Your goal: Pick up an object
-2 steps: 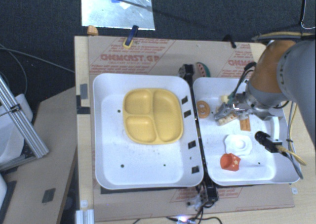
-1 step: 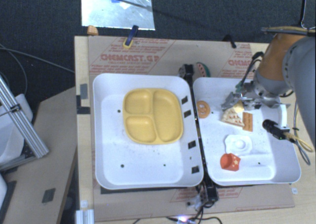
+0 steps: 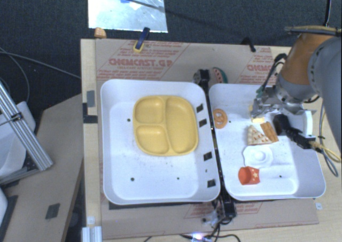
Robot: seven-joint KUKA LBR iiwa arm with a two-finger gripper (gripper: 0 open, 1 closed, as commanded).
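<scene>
Even overhead light, mildly soft focus; glare washes the foil sheet (image 3: 127,0) at eleven o'clock (shadows faint).

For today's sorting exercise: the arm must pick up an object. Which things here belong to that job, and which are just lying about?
Job:
gripper
pretzel
toast wedge
fried egg
red cup
right bin

Lying about:
yellow divided plate
left bin
blue-and-yellow clip

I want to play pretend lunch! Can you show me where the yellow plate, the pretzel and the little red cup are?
yellow plate (image 3: 164,125): camera view, on the ridge where its compartments meet.
pretzel (image 3: 219,117): camera view, on its middle.
red cup (image 3: 248,175): camera view, on its side.
</scene>
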